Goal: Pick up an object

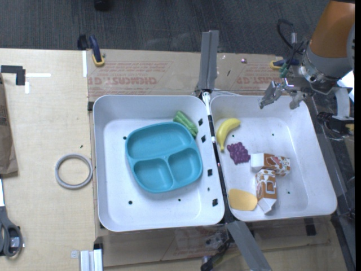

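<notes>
two white bins sit side by side. left bin holds a blue divided tray, with a green item wedged against the tray's upper right edge. right bin holds the loose objects — a banana near the divider, purple grapes just below it, two orange-and-white cartons touching each other, and a yellow slice at the near edge. the gripper hangs over the right bin's far rim, fingers apart, nothing between them — well apart from every object. a grey ring lies on the bench left of the bins.
</notes>
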Robot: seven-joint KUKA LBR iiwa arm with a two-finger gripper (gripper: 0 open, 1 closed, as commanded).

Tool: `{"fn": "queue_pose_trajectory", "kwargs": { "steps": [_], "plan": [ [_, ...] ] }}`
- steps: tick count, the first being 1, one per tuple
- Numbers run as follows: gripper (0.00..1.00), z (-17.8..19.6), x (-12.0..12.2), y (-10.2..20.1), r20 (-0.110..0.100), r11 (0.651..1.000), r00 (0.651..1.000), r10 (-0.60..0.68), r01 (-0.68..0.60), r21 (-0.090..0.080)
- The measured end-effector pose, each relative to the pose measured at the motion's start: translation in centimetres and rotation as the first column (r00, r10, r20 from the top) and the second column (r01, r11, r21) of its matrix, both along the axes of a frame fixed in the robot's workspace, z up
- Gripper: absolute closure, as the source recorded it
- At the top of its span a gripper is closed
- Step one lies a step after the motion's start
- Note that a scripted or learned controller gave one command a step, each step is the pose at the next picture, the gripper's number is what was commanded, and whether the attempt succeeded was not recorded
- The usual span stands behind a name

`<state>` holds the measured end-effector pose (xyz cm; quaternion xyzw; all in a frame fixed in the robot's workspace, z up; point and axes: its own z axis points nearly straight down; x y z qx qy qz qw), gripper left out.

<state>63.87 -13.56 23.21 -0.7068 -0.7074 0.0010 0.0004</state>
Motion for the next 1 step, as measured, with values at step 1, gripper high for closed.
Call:
{"fn": "queue_pose_trajectory", "kwargs": {
  "steps": [1],
  "plan": [
    [0.0,-8.66,1.68,4.17,-0.001,0.983,0.983,-0.186,0.186,0.0]
  ]
}}
